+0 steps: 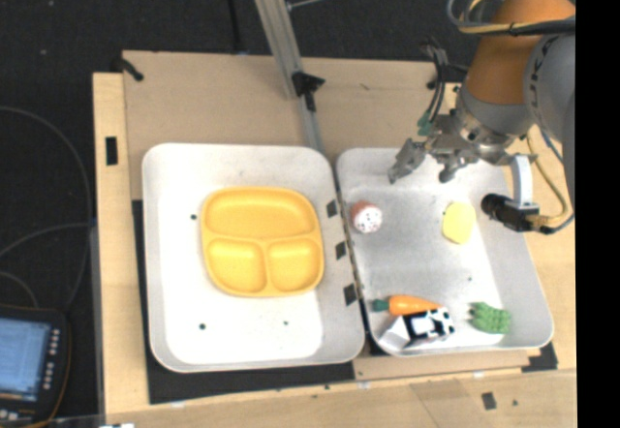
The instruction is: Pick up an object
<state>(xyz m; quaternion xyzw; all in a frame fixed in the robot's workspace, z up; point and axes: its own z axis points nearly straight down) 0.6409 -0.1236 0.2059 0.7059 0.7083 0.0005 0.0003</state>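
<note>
Fingers of our gripper [426, 165] spread wide and grip nothing above the far end of the right bin [504, 252]. We see the likeliest targets, a speckled ball [366, 218] and a yellow piece [458, 223], lying apart on the bin floor. Both look rounded, so we risk a fingertip nudging either one aside before closing.

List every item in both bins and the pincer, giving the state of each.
pincer: open, nothing between its fingers, above the right bin's far end
yellow tray: flat in the left bin, compartments bare
white ball: resting by the right bin's left wall
yellow piece: lying loose
carrot: on its side
black-and-white toy: beside the carrot
green toy: near corner
</note>
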